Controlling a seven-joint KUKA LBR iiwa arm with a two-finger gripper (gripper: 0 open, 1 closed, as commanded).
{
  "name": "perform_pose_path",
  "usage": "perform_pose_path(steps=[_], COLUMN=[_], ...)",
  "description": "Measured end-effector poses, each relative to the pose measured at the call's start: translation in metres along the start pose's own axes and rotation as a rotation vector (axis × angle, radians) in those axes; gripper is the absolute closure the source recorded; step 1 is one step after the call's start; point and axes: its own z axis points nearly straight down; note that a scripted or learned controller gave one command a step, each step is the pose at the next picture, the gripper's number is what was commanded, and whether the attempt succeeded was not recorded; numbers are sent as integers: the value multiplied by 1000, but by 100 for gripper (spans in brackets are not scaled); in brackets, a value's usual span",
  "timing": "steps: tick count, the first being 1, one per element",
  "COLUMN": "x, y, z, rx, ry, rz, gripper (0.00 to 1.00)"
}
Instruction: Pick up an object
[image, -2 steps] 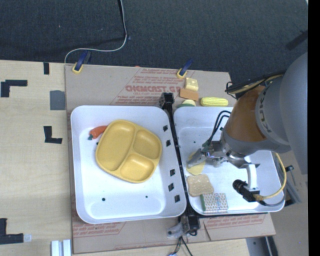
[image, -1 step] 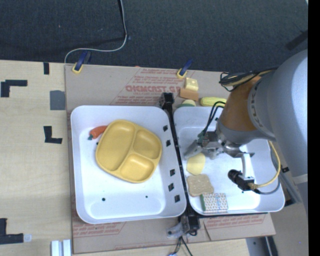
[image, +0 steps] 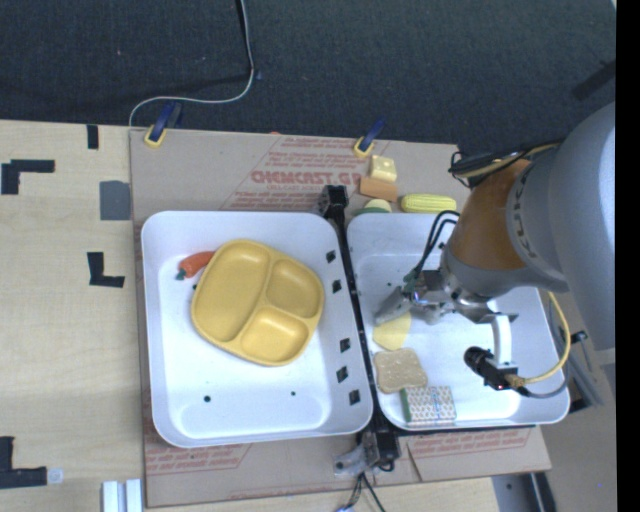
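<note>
The gripper (image: 405, 303) is low in the right bin (image: 520, 405), at the centre right of the frame, just over a pale yellow piece (image: 392, 333). How far its fingers are open, I cannot tell. A yellow divided plate (image: 258, 301) lies in the left bin (image: 165, 330).

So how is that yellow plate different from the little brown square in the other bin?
The yellow plate is far bigger than the brown square. The plate is smooth, split into compartments and nearly fills the left bin; the square is flat, speckled and lies in the right bin. Both lie flat, apart from the pincer.
</note>
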Motion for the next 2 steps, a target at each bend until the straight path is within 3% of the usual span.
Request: perform_pose_path(steps=[1, 2], x=[4, 12], y=[-17, 38], z=[0, 1], rx=[-1, 0], ry=[-2, -1], rz=[1, -1], gripper=[0, 0])
